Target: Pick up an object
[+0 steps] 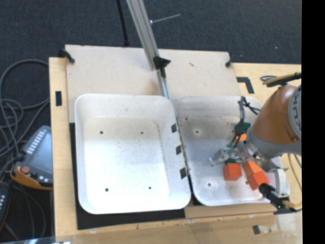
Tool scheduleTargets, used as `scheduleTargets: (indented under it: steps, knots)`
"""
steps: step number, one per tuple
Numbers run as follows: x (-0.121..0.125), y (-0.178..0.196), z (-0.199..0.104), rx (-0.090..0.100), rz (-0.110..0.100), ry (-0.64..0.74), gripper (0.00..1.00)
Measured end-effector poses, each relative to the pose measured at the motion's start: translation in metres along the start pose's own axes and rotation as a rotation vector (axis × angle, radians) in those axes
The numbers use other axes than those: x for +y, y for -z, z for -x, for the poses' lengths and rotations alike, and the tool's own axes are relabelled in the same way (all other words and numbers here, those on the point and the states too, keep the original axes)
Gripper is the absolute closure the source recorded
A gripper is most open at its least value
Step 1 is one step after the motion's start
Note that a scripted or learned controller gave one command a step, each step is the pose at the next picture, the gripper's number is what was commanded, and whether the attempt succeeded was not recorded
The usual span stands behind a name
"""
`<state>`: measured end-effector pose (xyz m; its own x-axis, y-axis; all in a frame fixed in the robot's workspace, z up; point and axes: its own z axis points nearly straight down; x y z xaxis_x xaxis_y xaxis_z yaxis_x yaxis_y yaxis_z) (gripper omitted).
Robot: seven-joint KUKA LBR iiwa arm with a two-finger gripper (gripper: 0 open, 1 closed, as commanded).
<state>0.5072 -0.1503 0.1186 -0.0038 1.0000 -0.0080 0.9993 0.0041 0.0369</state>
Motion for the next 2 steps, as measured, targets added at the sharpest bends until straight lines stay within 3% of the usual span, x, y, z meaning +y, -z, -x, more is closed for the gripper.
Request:
scheduleTargets:
  steps: [2]
  knots:
    - [0.0000,-0.0004,-0.0005,-0.001,0.001,-0.004,0.00]
